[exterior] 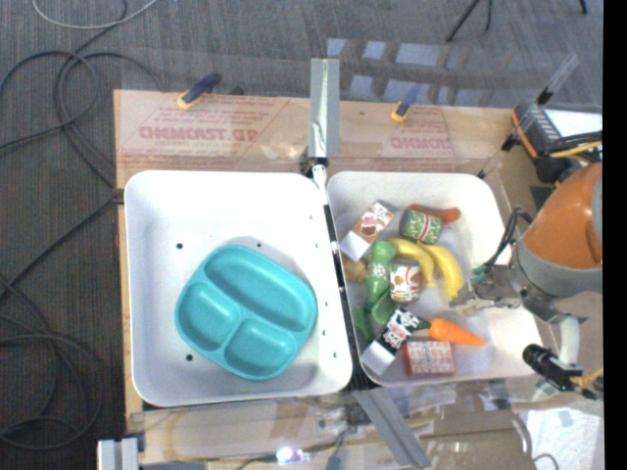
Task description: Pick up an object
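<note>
The right bin (470,189) holds a heap of toy food. A yellow banana (441,265) lies in the middle, with an orange carrot (456,334) below it. A red and green can (424,224) lies toward the back and a small carton (374,221) to its left. Green pieces (379,262) lie along the left wall. A red box (428,358) and a black and white carton (396,331) sit at the front. My gripper (480,290) hangs low at the bin's right side, just right of the banana and above the carrot's tip. Nothing shows between its tips.
The left bin (157,204) holds a teal divided plate (247,309). A metal bar (323,116) runs back from between the bins. The grey and orange arm (568,243) overhangs the right bin's right wall. Cables lie on the floor at left.
</note>
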